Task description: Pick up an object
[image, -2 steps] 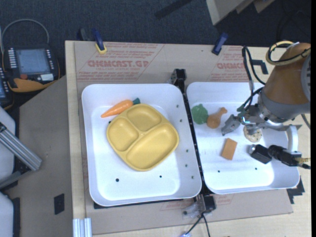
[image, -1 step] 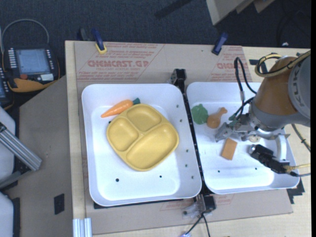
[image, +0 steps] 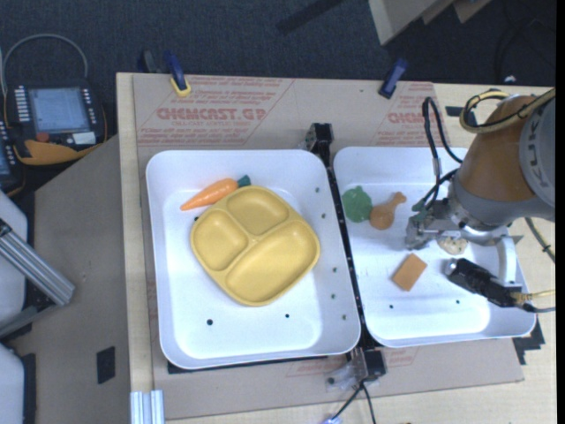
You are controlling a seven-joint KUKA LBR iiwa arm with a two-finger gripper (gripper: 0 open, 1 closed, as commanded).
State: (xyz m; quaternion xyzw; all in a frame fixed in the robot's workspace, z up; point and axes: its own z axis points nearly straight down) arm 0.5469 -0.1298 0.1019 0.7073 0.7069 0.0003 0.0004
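Orange block (image: pixel 409 272): lying flat on the floor of the right bin (image: pixel 441 321), roughly mid-bin, apart from every wall, with bare floor to its left and in front. Just beside it, up and to the right: the hand (image: pixel 434 235), low over the bin floor, not touching the block. Cannot tell how far open; nothing seen between its parts. Grey arm (image: pixel 503 170) with orange band entering over the right rim, covering much of that side of the bin. Black fitting (image: pixel 481 281) close to the block's right side, narrowing room there.

Toward the far left corner of the same bin: green broccoli piece (image: pixel 357 203) near the left wall, brown drumstick-shaped toy (image: pixel 386 212) just beside it. Both well apart from the block.

Left bin (image: pixel 168 263): yellow divided plate (image: pixel 255 245) at centre, tilted in plan; carrot (image: pixel 209 193) touching its far-left edge. Wide bare margin along near and left walls.

Both bins side by side on the desk (image: pixel 132 237), rims nearly touching.
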